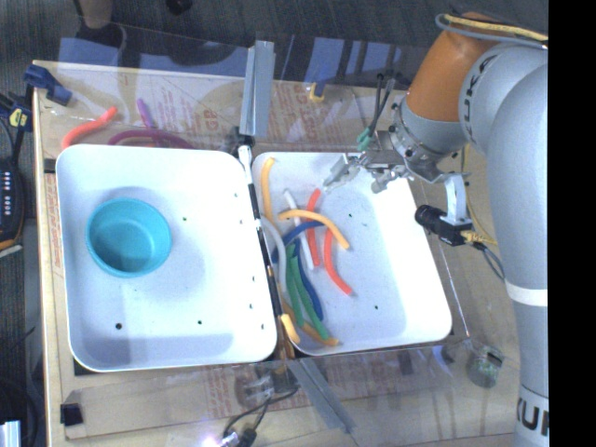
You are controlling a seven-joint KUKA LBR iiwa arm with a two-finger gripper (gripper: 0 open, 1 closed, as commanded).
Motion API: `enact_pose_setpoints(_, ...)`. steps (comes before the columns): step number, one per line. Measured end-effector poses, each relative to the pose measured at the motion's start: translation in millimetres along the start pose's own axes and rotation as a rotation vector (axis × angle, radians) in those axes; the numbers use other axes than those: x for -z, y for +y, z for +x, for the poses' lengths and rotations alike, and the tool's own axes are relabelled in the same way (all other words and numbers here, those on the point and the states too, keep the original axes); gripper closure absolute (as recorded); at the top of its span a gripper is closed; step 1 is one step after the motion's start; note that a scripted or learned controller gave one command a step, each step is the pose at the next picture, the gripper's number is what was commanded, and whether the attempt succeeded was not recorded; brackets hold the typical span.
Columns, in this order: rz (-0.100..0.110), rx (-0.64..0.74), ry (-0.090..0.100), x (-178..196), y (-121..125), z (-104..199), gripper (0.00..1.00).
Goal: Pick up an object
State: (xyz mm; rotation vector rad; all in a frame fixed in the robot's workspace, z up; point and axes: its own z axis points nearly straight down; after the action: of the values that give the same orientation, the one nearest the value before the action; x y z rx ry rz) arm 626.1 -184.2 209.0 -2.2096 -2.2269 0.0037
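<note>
Gripper (361, 172) hovers with fingers spread above right bin (410, 287) of soft, curved tubes (312, 250) (orange, green, blue, yellow).

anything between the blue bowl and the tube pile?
Camera view: bare white floor of the left bin, then the two bins' touching rims. The bowl sits apart from the tubes in the right bin.

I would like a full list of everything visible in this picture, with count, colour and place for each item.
left bin: 1, white, left side of bench
bowl: 1, blue, inside left bin
right bin: 1, white, right side of bench
flexible tubes: several, orange, yellow, red, blue, green and white, piled in the left part of right bin
loose tubes: a few, orange and purple, on the bench behind left bin
arm: 1, grey with orange band, from the right
gripper: 1, metal, over the far edge of right bin
</note>
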Motion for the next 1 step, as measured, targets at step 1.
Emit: enact_pose_setpoints(1,-0.009,0.121,-0.005,-108.6,-23.2,36.4,0.0)
